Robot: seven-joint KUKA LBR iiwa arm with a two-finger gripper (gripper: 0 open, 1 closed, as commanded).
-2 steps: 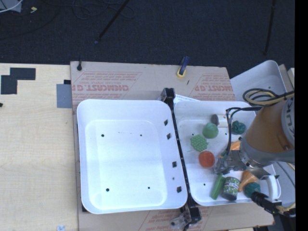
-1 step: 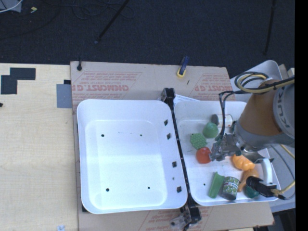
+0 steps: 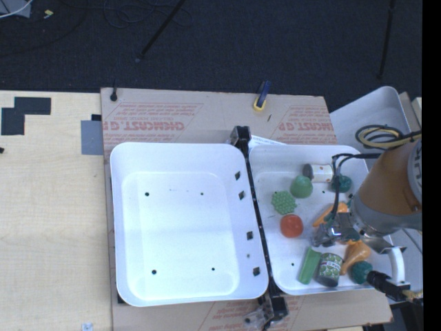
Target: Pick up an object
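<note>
claw [image 3: 329, 234]: low in the right bin [image 3: 275, 158], lower right of frame; can't tell if spread or pinching, too small and dark
nearest object: orange piece [image 3: 323, 217] touching claw's upper left edge
next nearest: red ball [image 3: 291, 225] just left of claw; green stick [image 3: 309, 265] and dark jar [image 3: 330, 269] just below it
stick axis: runs up-down in frame, slightly tilted
left bin [image 3: 179, 223]: well apart from claw
judgement: short reach left or down gets a target
</note>
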